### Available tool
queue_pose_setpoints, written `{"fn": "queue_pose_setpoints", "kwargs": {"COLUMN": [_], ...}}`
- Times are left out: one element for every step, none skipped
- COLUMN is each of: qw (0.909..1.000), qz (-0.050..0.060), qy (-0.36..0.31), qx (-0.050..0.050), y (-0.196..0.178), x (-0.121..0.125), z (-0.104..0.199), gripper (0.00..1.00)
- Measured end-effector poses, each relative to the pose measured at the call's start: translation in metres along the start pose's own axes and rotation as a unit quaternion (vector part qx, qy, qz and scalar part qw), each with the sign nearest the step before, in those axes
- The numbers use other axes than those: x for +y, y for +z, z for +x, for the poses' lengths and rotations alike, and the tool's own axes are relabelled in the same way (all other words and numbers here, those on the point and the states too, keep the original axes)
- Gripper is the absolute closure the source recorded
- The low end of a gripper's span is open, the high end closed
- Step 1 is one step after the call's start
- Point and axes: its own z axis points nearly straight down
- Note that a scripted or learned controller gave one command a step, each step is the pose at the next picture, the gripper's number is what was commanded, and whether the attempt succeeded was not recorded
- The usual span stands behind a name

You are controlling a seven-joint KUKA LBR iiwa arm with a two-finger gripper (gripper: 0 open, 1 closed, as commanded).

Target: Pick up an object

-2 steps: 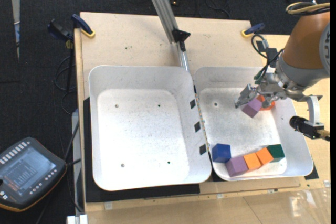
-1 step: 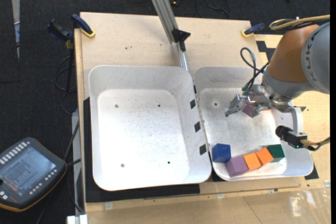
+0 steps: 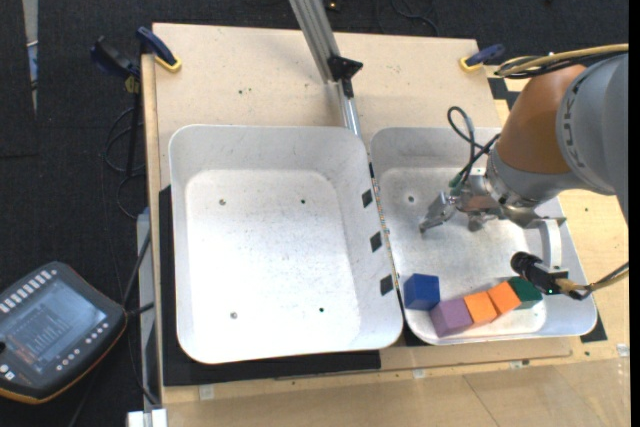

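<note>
Surface (image 3: 260,75): pale board carrying two shallow white bins side by side, with a clamp at each far corner.

Left bin (image 3: 200,155): bare white floor with a few dark specks.

Right bin (image 3: 400,150): holds all the candidate objects, clustered along its near edge.

Arm (image 3: 575,130): grey with an orange band, reaching in from the right and hanging over the middle of the right bin.

Pendant (image 3: 50,325): handheld control unit lying on the floor at lower left; its screen text is too small to read. No brand or label is legible anywhere.

End effector (image 3: 445,213): poised above the bin floor, nothing between its fingers; whether they stand wide or narrow cannot be told at this angle.

Blocks: blue (image 3: 421,291), purple (image 3: 450,316), orange (image 3: 481,305), green (image 3: 523,293), in a row from left to right, the last three touching or nearly so.

Risks, as a judgement: the end effector is apart from every block, so a straight descent would likely close on nothing. The packed row leaves little finger room, and a finger could push a neighbour aside or jam against the bin wall. The blue block, standing slightly apart, looks the easiest target.
</note>
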Motion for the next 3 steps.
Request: {"fn": "queue_pose_setpoints", "kwargs": {"qw": [1.0000, 1.0000, 1.0000], "qz": [-0.003, -0.005, -0.005], "qy": [0.000, -0.002, -0.002], "qx": [0.000, -0.001, -0.001], "y": [-0.012, -0.064, -0.107], "x": [0.001, 0.012, 0.013], "z": [0.000, 0.003, 0.005], "gripper": [1.00, 1.00, 1.00]}}
